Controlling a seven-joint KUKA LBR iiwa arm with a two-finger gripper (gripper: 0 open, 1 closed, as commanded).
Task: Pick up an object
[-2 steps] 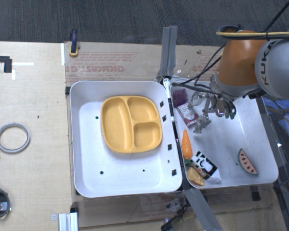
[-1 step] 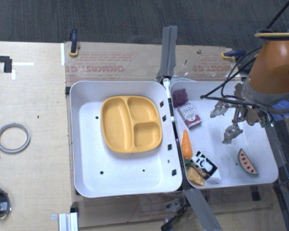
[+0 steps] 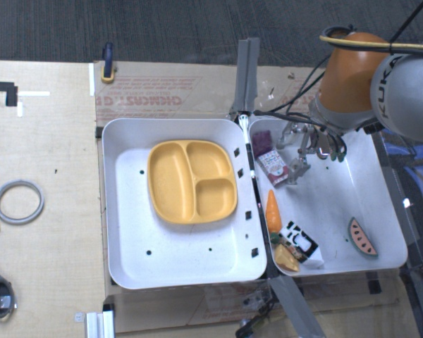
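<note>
Small white-and-pink printed packet (image 3: pixel 273 163) lies flat in the right white bin's (image 3: pixel 381 210) upper left, just beside the gripper (image 3: pixel 301 166); jaw spread unclear. Likely light, thin, slippery: pinch across an edge.

We see a small pink-and-white packet (image 3: pixel 273 162) lying flat just left of the jaws, in the right bin (image 3: pixel 381 189).

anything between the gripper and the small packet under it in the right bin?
Nothing visible. The gripper hangs in the right bin just beside the small packet, which lies flat near the divider with its top uncovered. The carrot and watermelon slice lie nearer the front, off that path.
</note>
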